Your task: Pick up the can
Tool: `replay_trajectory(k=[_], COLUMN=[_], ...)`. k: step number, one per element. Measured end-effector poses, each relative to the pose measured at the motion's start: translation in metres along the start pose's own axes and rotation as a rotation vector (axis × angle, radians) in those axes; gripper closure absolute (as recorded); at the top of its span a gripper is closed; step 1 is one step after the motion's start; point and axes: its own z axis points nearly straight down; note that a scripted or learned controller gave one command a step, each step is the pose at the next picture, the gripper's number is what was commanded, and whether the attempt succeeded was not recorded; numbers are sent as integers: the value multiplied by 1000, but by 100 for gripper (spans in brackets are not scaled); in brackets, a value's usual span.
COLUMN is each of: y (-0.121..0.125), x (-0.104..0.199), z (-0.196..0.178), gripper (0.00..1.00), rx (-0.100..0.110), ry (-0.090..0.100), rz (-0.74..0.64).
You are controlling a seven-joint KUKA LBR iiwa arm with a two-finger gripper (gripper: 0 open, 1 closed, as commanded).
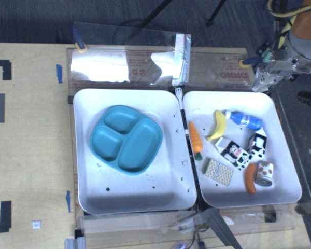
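The can (264, 174) is small and white with red marks. It lies in the front right corner of the right bin (286, 139), touching an orange-red sausage (250, 179) on its left. My gripper (263, 81) hangs above the back right corner of that bin, well behind the can and apart from everything in the bin.
The right bin also holds a banana (217, 125), a blue bottle (245, 120), a carrot (196, 140), two black-and-white cow-patterned pieces (258, 144), and a speckled pad (218, 171). A blue divided plate (126, 139) lies in the left bin (88, 191).
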Motion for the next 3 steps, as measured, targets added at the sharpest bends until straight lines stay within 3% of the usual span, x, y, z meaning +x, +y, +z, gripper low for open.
replay_trajectory(k=[1, 2, 3], y=[-6, 2, 4], x=[57, 34, 36], z=[-148, -185, -197], gripper=[100, 100, 100], rx=[-4, -5, -11], ry=[-1, -1, -6], rz=[-374, -290, -294])
